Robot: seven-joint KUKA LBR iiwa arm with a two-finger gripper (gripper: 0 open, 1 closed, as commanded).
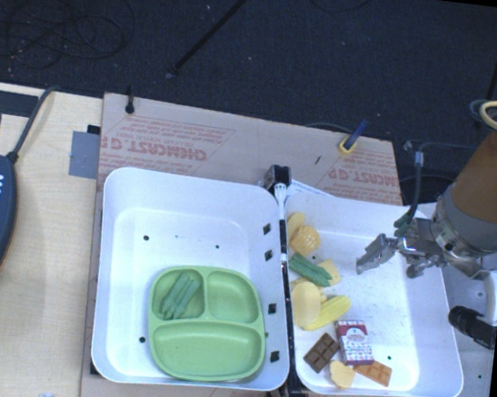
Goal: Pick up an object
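Two-fingered tool (397,257) at the end of the grey arm with the orange band (491,184), reaching in from the right and poised over the upper right part of the right-hand shallow white bin (428,353). Its fingers are spread apart, one (374,252) pointing left and down, and nothing lies between them.

Toy food pieces lie along the left side and the lower part of this bin: a round yellow piece (303,238) near the top, a dark green pod-shaped piece (310,269) below it, a pale yellow rounded piece (306,299), a yellow corn-like piece (332,309), a small red and white carton (355,341), a brown chocolate-bar block (321,352), a yellow wedge (341,375) and an orange flat block (374,373). Several touch or overlap. All lie left of and below the tool, apart from it.

The bin floor directly under the tool and along the right wall is bare white, giving open room there; the pieces crowd the divider between the bins.

The left-hand white bin (136,224) holds a light green sectioned plate (211,347) with a green bean-like piece (180,293) in its upper left compartment. Both bins rest on a brown cardboard sheet (192,145) on the bench.
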